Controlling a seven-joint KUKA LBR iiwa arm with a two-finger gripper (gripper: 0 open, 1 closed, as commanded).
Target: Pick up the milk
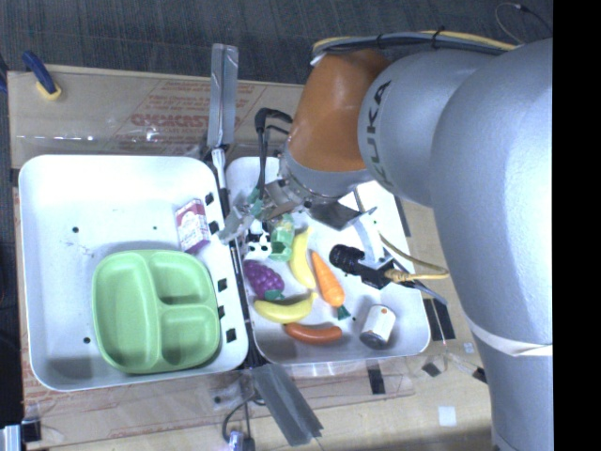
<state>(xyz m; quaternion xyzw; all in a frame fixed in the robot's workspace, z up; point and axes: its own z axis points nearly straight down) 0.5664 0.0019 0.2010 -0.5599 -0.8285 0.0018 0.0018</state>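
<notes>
Camera view, black-and-white spotted milk carton [261, 243] in right bin [413, 338], end effector [266, 216] just above, grip unclear.

A brown, cardboard-like surface [113, 101] with faint red printing is carrying two shallow white plastic bins side by side. The left white bin [56, 214] and the right white bin [413, 332] are sitting directly on it, touching along their inner edges. Near the surface's far left corner, a small blue and yellow clamp [41, 74] is lying at the edge.
</notes>
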